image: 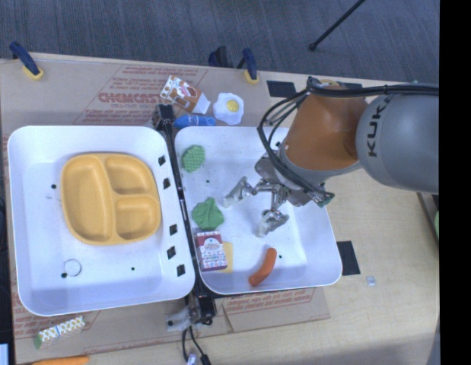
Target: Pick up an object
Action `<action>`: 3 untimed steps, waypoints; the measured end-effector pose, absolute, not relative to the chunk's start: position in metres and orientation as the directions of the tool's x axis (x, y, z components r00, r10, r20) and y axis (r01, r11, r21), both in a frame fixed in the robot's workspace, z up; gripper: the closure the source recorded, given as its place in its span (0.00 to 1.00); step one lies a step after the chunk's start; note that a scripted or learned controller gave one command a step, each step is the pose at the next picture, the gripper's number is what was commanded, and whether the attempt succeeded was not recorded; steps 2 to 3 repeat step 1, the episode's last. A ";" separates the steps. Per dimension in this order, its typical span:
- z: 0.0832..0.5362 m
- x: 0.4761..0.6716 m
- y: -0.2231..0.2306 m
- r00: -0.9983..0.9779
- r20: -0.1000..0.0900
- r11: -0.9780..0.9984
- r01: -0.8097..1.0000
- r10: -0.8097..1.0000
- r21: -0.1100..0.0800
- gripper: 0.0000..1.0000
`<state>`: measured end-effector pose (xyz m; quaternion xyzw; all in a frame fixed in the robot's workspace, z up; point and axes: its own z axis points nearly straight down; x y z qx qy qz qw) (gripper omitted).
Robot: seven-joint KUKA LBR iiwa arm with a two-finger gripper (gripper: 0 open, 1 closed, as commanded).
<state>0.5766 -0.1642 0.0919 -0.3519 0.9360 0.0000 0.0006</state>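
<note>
My gripper point(253, 206) hangs over the middle of the right bin point(315, 268), its fingers point(237, 192) spread apart with nothing between them. In the same bin lie a round green piece point(193, 158) at the upper left, a leafy green piece point(208, 214) left of the gripper, a red-labelled packet on a yellow slice point(212, 252) at the lower left, and an orange sausage point(262, 267) near the front wall. The grey arm with its orange band point(323, 131) covers the bin's right part.
The left bin point(30, 280) holds a yellow divided tray point(111, 197). Behind the bins on the cardboard lie a snack packet point(179, 92), a blue item point(194, 120) and a fried-egg toy point(230, 107). Clamps grip the board's back edge. A striped wrapper point(60, 330) lies in front.
</note>
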 end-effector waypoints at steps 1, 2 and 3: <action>0.094 0.491 -0.144 -0.676 -0.011 0.676 -0.737 -0.737 -0.013 0.00; 0.094 0.491 -0.144 -0.676 -0.011 0.676 -0.737 -0.737 -0.013 0.00; 0.094 0.491 -0.144 -0.676 -0.011 0.676 -0.737 -0.737 -0.013 0.00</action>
